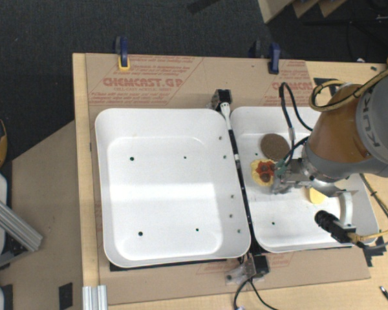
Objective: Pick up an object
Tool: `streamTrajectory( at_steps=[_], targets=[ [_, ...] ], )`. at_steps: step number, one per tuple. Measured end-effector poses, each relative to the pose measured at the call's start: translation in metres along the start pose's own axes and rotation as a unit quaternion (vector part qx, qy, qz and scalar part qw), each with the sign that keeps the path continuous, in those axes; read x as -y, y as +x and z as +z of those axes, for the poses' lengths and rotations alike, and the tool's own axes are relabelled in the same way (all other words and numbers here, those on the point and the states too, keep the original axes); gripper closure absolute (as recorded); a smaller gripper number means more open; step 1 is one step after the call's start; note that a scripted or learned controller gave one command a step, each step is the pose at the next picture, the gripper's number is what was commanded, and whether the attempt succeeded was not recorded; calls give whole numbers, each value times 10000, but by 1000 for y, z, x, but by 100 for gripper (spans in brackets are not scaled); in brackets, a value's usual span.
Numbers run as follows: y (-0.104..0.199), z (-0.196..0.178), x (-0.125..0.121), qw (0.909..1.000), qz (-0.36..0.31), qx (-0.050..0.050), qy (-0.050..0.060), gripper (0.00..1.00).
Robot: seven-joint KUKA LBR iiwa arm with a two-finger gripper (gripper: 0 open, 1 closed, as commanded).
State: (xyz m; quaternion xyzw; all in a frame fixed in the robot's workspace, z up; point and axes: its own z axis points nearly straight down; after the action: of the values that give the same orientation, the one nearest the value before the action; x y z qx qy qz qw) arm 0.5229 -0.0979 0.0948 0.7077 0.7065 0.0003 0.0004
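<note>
Camera view from above: a cardboard-topped bench point(181, 76) bears two shallow white bins, clamped side by side so they stay put. The left bin point(168, 186) sits beside the right bin point(278, 234), where the grey arm point(349, 141) reaches in. Its gripper point(279, 178) hangs low, touching or just beside a yellow-and-red object point(263, 170); whether it grips cannot be told. A brown disc point(273, 144) lies near.

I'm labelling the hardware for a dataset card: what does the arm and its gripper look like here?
The arm is a thick, rounded grey body with a broad orange band above the wrist. Part of a dark printed letter shows on the grey shell. Black cables loop along it toward the wrist. The gripper is a small grey metal assembly, too small to make out in detail.
</note>
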Motion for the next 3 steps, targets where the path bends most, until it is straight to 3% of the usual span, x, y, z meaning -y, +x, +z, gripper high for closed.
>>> streamTrajectory(
  at_steps=[1, 2, 3],
  targets=[
    [0, 1, 0, 10000, -1, -1, 3, 0],
    [-10, 9, -59, 10000, -20, 6, -23, 0],
    [-9, -3, -58, 10000, -12, 3, -29, 100]
  ],
)
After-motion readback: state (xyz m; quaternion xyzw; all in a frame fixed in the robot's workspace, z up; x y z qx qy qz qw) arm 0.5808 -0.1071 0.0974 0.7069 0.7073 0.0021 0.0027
